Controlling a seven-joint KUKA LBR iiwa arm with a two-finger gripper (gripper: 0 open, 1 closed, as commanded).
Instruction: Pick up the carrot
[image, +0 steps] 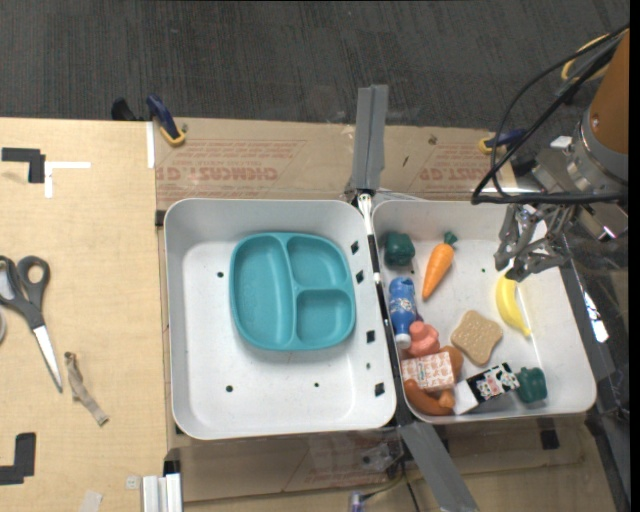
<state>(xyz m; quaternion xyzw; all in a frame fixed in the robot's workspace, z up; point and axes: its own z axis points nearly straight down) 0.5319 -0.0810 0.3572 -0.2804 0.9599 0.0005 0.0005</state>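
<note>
Hovering over the right-hand edge of the right bin (585, 395), the gripper (522, 258) hung from a grey arm with an orange band, its dark metal fingers pointing down and apart, with nothing between them. Black cables looped above it. The carrot (437, 268), a smooth orange cone with a small green top, lay tilted on the bin's white floor near the upper left, well apart from the gripper. A dark green rounded piece (400, 248) sat just beside the carrot's left. A curved yellow banana (513, 305) rested below the gripper. A tan slice of bread (476, 336) lay near the middle, beside a blue bottle (402, 304) set along the left wall. A red-and-white carton (431, 371) and a black-and-white box (491, 384) crowded the lower end. In the left bin (190, 380), a teal plastic plate (293, 291) with three compartments sat on the glossy white floor. On the pale wooden table (80, 250) at far left lay grey-handled scissors (32, 310). Brown printed cardboard (260, 170) ran behind both bins.
</note>
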